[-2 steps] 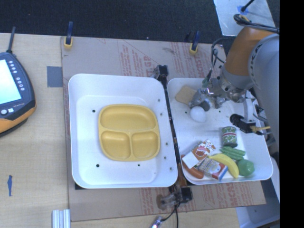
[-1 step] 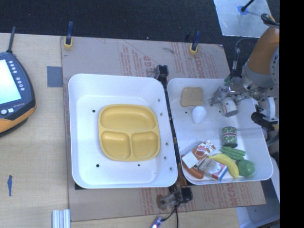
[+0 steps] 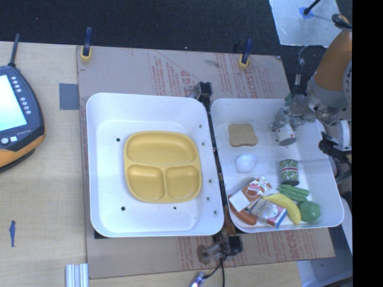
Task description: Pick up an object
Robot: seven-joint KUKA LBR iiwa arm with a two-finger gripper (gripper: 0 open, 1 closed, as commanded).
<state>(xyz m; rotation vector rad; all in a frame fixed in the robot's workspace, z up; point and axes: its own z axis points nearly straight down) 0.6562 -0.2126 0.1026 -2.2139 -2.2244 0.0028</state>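
Currently: gripper [image 3: 286, 124] at right bin [image 3: 335, 178] far edge, finger state cannot tell. Nearest item: toast slice [image 3: 242, 134], flat, isolated. Advised: centre above, descend vertically, avoid white ball [image 3: 246, 162].

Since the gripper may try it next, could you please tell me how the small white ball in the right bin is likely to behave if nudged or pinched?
The white ball looks round and smooth, so it would probably roll at a nudge. It lies apart from the bread slice, with nothing touching to stop it. Its curved surface might slip out of a pinch unless the gripper closes across its middle.
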